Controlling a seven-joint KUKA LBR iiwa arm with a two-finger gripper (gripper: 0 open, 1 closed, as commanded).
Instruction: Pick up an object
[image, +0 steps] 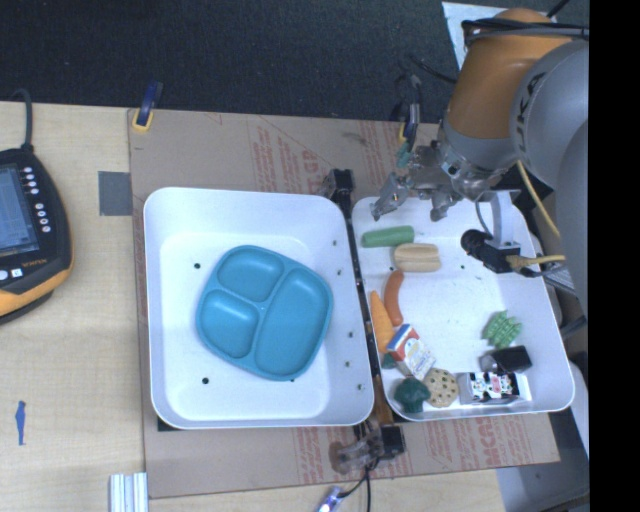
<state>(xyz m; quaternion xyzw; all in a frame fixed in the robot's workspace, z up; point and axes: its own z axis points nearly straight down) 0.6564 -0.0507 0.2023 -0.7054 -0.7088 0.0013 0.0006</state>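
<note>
The things to be picked lie in the right bin, most of them along its left wall. At the far end lies a green cucumber-shaped piece, crosswise, and just near of it a tan roll, also crosswise. Nearer still a reddish sausage and an orange carrot run lengthwise, side by side, the carrot close against the left wall. Near of them lies a small printed carton, tilted, then a dark green lump beside a speckled cookie at the near edge. In the near right corner lies a black-and-white box, with a black block just far of it and a green leafy piece farther along the right side. The gripper hangs over the far edge of this bin, just far of the cucumber-shaped piece; its two fingers stand wide apart, with nothing between them. The grey arm with its orange band rises behind it to the far right. The left bin holds a blue divided plate, lying flat near its middle. Both bins rest on a brown cardboard sheet on the wooden bench. At the far left of the bench sits a black and orange handheld controller.
</note>
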